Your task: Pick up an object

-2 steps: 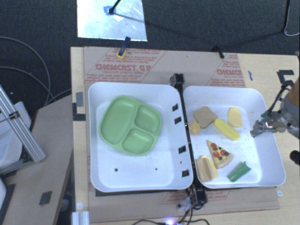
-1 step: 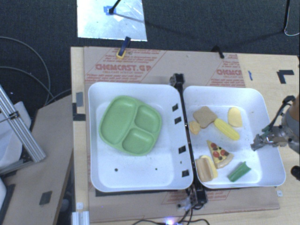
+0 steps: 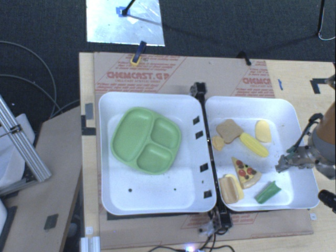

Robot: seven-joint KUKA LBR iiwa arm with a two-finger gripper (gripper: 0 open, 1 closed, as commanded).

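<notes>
Claw [image 3: 283, 164] hung low in the right bin [image 3: 286, 108]; its opening couldn't be told.
The pizza slice [image 3: 245, 172] looked light, stiff, slick; best pinched across its edges.

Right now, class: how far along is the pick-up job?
Done: the gripper is low inside the right bin, near its right wall. In hand: nothing seen between its fingers. Left: grasp and lift one item; the pizza slice and green piece lie closest.

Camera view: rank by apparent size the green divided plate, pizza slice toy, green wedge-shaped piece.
1. Green divided plate, by far the largest.
2. Pizza slice toy.
3. Green wedge-shaped piece, slightly smaller than the pizza slice; close call.
</notes>
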